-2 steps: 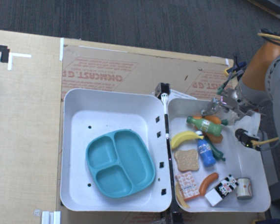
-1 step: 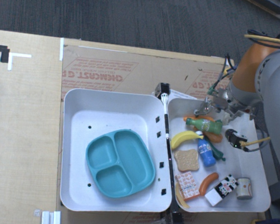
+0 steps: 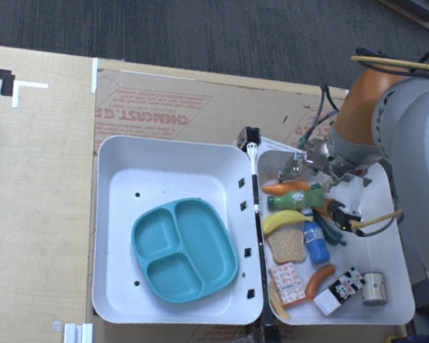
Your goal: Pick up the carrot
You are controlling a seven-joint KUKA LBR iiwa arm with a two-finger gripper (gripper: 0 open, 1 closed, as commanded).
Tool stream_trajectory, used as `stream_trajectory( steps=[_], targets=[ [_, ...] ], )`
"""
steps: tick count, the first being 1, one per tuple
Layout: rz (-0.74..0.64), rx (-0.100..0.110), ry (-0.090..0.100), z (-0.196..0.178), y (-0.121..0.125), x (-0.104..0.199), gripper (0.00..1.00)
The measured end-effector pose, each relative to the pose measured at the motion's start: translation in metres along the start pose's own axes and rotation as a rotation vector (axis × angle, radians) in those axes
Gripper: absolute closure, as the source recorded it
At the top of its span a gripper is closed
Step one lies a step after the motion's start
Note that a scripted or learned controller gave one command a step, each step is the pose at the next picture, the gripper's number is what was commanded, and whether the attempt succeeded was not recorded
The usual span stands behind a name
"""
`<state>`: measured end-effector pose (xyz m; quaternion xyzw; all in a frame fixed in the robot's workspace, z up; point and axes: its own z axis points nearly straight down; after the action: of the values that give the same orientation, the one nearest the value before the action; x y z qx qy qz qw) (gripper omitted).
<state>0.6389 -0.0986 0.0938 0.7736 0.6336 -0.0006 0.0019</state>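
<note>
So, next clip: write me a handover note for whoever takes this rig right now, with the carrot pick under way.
Gripper: low over the right white bin, just above the carrot; grip state unreadable from this view.
Small orange carrot: lying in the right bin near the divider, beside the green bottle and above the yellow banana.
Teal divided plate: in the left white bin, not involved.
Done: approach.
Left: confirm the grasp, lift the carrot.

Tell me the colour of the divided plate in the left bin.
Teal divided plastic plate, clearest in the camera view.
</note>
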Motion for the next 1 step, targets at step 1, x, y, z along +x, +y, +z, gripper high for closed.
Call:
stream_trajectory(
  steps=[1],
  targets=[
    [0.001, 0.003, -0.003, -0.0084, -0.0001, -0.0021, 1.0]
  ],
)
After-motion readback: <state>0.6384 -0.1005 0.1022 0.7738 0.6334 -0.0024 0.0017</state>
